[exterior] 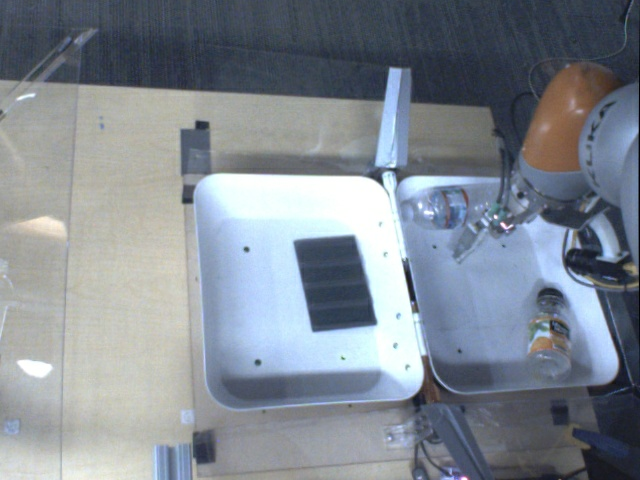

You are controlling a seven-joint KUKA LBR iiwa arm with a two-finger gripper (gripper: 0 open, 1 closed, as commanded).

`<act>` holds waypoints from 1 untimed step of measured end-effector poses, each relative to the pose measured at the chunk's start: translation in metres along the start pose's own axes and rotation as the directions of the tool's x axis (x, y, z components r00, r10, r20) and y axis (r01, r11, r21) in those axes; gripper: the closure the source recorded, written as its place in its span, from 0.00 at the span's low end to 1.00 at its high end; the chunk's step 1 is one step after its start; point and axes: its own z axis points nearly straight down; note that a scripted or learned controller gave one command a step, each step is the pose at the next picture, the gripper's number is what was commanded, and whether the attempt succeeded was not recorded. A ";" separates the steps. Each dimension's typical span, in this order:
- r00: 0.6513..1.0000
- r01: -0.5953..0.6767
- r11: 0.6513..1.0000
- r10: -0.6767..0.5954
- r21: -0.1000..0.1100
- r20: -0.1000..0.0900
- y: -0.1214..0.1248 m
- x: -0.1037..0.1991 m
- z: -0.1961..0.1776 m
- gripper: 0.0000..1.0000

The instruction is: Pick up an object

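The gripper (470, 240) hangs low over the right bin (590, 373), in its upper half, with its fingers (462, 249) slanting down and to the left. They look spread a little, with nothing seen between them, and the tips sit at or just above the white floor. Just up and to the left of them a clear plastic bottle (440, 208) lies on its side against the bin's far left corner, close to the fingers but apart from them. A second bottle with an orange label (549, 333) lies near the bin's lower right corner, well apart from the gripper. The grey arm (600, 158), with its orange band, reaches in from the right. The left bin (230, 268) holds a dark ribbed rectangular block (334, 282) near its middle. Both bins rest on the light wooden table (110, 268).
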 end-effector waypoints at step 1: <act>0.999 -0.040 0.999 0.040 0.002 0.007 0.005 0.003 0.009 0.00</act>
